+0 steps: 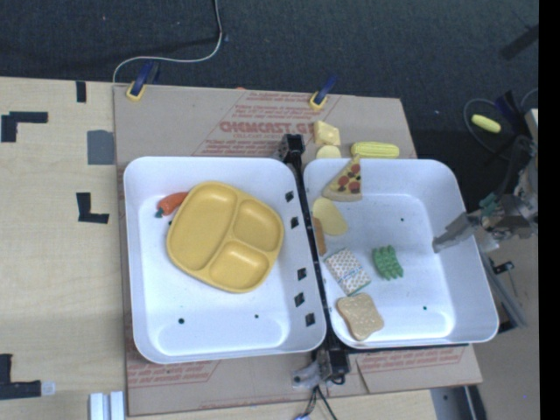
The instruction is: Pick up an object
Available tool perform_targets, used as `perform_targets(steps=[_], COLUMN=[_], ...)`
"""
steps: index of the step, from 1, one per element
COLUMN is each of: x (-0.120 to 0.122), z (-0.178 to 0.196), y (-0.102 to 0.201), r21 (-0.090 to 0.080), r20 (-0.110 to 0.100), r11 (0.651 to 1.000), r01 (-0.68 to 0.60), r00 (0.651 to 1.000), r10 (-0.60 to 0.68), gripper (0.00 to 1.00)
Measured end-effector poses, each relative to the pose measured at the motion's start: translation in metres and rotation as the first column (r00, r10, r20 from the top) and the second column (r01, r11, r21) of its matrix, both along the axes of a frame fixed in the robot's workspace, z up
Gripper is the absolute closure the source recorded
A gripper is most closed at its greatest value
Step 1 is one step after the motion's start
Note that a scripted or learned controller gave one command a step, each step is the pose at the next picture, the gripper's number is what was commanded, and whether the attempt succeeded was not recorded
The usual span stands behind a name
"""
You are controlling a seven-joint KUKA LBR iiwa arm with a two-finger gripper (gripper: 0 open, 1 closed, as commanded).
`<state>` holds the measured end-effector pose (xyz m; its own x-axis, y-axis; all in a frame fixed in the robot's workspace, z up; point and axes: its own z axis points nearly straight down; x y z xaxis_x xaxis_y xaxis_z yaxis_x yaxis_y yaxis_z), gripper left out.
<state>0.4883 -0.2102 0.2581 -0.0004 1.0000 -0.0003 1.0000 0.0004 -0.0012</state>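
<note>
Tabletop (pixel 52 261): pale wood with a cardboard sheet on it, carrying two shallow white bins side by side.
Left bin (pixel 149 322): holds a yellow divided plate (pixel 226 236); an orange carrot (pixel 172 202) lies touching the plate's far left edge.
Right bin (pixel 437 322): holds the likely pick candidates, all toward its left half, namely a pizza slice (pixel 346 183) at the far edge, a yellow chip (pixel 330 216) below it, a checked packet (pixel 347 270), a green piece (pixel 387 262) just beside the packet, and a bread slice (pixel 360 315) nearest.
Outside the bins: a corn cob (pixel 374 150) and a cheese piece (pixel 326 133) on the cardboard, far side.
Hand (pixel 455 233): at the right bin's right rim, well apart from every item; whether it is spread or pressed together I cannot tell.
Risk, judged: packet and green piece lie close, so a descent between them may nudge both; flat items such as bread may slip a pinch.
Risk, judged: items near the centre wall leave little room for the hand.
</note>
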Motion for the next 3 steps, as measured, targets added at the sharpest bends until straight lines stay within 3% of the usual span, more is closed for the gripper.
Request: perform_targets(steps=[1, 2, 3], x=[0.068, 0.051, 0.052], z=[-0.086, -0.174, -0.160], y=[0.026, 0.073, 0.071], r21=[0.002, -0.002, -0.002], r20=[-0.003, 0.009, 0.011], r11=[1.000, 1.000, 1.000], r01=[-0.005, 0.001, 0.000], r00=[1.000, 1.000, 1.000], r10=[0.005, -0.001, 0.000], gripper=[0.00, 0.00, 1.00])
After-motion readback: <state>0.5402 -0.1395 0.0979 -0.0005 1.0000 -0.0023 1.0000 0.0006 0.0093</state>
